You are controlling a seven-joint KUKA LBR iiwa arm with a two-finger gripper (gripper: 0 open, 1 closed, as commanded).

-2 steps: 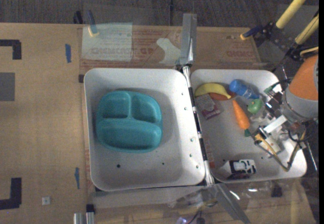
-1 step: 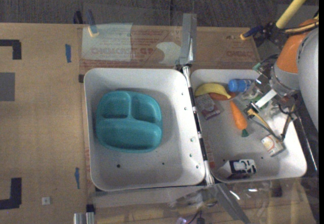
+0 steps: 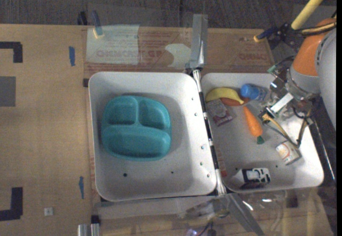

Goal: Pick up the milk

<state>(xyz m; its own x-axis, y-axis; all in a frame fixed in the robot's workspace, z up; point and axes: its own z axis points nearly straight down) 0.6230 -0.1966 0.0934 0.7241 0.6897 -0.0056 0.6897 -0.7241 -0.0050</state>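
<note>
A teal divided plate [image 3: 136,127] lies in the left bin [image 3: 160,181], with three compartments, nearer the bin's left wall. In the right bin [image 3: 307,173], a yellow banana [image 3: 218,93] lies near the upper left corner, with a blue bottle [image 3: 252,91] just beside its right end. Below the banana is a small dark red packet [image 3: 220,112]. An orange carrot [image 3: 253,123] lies aslant to the right of the packet, green end downward. Strips of blue tape [image 3: 71,56] stick to the brown counter [image 3: 43,123].

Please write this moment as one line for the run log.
gripper: over right bin, beside carrot | milk carton: lying at bin's near edge, apart from gripper | pick: not yet done
</note>
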